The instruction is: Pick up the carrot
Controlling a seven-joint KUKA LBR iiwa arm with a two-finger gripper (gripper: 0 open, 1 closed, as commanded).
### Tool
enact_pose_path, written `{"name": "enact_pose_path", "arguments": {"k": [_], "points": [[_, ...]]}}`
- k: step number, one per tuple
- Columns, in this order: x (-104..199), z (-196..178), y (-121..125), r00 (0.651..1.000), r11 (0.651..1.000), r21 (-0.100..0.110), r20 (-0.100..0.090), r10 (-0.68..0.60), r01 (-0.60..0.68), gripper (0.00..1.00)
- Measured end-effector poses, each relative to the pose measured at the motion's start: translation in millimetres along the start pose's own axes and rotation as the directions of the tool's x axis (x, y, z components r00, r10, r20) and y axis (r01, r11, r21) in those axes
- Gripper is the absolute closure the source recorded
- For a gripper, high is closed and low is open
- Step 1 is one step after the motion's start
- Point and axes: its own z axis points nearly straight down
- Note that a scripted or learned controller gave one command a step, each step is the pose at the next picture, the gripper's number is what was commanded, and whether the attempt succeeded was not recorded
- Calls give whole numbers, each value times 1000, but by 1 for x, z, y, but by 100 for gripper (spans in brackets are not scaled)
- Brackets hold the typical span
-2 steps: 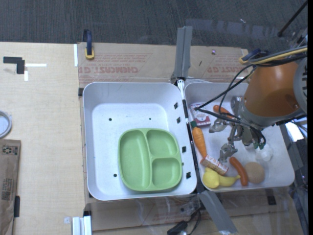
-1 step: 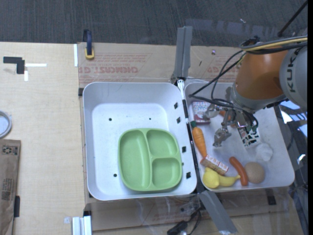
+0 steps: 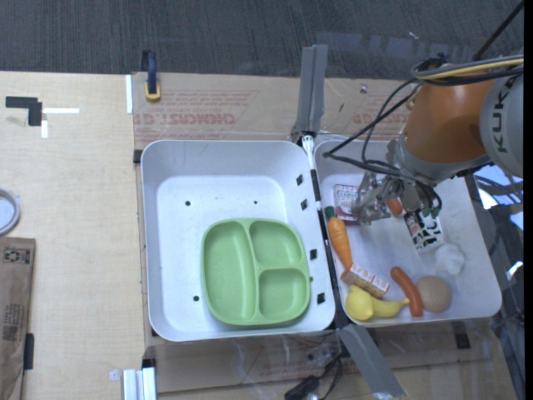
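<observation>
The carrot [image 3: 339, 240] is orange with a small green top. It lies lengthwise along the left wall of the right bin [image 3: 479, 248], green end pointing to the back. My gripper [image 3: 375, 204] hangs low over the middle of the right bin, a short way right of and behind the carrot's top. It is apart from the carrot. The orange-banded wrist [image 3: 454, 119] rises above it toward the right.
The right bin also holds a red-and-white packet [image 3: 345, 196], a black-and-white bottle [image 3: 423, 228], a snack bar [image 3: 367, 280], a red sausage [image 3: 408, 289], a yellow fruit [image 3: 368, 306] and a brown ball [image 3: 433, 293]. A green divided plate [image 3: 254, 271] sits in the left bin [image 3: 166, 223].
</observation>
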Motion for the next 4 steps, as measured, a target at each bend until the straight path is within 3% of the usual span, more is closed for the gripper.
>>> {"name": "enact_pose_path", "arguments": {"k": [1, 2, 3, 4], "points": [[29, -62, -71, 995, 995, -4, -23, -96, 96, 100], [51, -83, 13, 986, 986, -7, -25, -164, 164, 100], [48, -48, 8, 933, 933, -13, -24, -359, 359, 100], [60, -83, 46, 751, 751, -20, -16, -660, 660, 100]]}}
